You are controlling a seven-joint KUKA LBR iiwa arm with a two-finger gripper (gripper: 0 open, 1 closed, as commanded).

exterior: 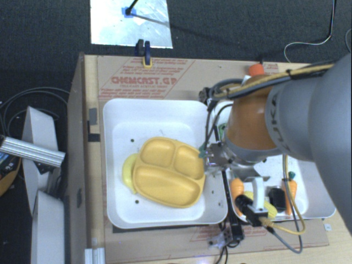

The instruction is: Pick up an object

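A yellow divided plate [168, 172] lies in the left white bin [113, 142], tilted over a pale yellow object [127, 172] that sticks out at its left edge. My gripper [210, 157] hangs at the plate's right rim, over the wall between the two bins. The grey arm with its orange band [250, 122] hides most of the right bin [325, 208]. In the part of that bin that shows lie two orange carrot-like pieces [236, 189] [291, 188], a yellow piece [259, 203] and a black piece [276, 198].
Both bins sit on a brown cardboard sheet [148, 78]. A small clamp [144, 51] and a shiny sheet [131, 15] lie beyond it. Cables [286, 238] run along the right bin's front edge. Metal parts [33, 150] stand to the bench's left.
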